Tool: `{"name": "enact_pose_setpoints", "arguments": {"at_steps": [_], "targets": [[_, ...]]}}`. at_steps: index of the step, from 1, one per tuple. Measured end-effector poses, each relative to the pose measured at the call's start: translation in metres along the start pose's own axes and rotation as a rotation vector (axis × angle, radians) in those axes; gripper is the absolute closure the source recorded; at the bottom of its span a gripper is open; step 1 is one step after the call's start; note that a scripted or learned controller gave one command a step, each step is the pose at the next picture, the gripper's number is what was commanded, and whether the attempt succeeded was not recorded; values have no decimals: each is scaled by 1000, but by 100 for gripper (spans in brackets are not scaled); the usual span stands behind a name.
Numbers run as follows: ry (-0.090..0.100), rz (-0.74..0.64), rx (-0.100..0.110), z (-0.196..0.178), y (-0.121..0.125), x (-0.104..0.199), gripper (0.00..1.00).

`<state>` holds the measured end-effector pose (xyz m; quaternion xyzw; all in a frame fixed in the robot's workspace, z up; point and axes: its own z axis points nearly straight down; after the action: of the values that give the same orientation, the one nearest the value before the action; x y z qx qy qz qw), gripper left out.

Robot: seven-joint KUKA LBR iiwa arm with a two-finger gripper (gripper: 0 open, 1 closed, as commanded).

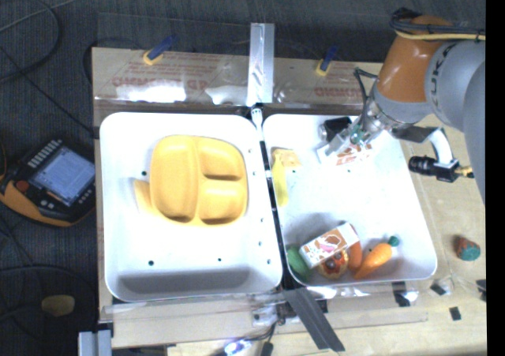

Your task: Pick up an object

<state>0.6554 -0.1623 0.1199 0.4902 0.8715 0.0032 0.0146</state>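
Observation:
My gripper (346, 145) hangs low over the far part of the right bin (394, 189), below the orange band of the arm (406, 70). A small white patch with red marks shows right under it; whether that is a held thing is unclear. At the bin's near edge lie a small carton with a fruit picture (327, 245), an orange carrot (377, 256), a round orange piece (335, 265) and a green piece (295, 259). A pale yellow item (282, 166) rests against the bin's left wall.
The left bin (126, 267) holds a yellow divided plate (197, 179). A metal divider (261, 54) stands at the back between the bins. A handheld pendant (51, 181) lies on the floor at the left. A small object (469, 249) sits on the bench at the right.

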Motion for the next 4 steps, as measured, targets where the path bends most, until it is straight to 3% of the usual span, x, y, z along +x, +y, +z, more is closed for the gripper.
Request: {"name": "enact_pose_setpoints", "arguments": {"at_steps": [1, 2, 3, 4], "targets": [[30, 192, 26, 4, 11, -13, 100], [20, 157, 20, -93, 23, 6, 100], [17, -28, 20, -160, -38, -53, 100], [20, -59, 20, -68, -35, -51, 100]]}}
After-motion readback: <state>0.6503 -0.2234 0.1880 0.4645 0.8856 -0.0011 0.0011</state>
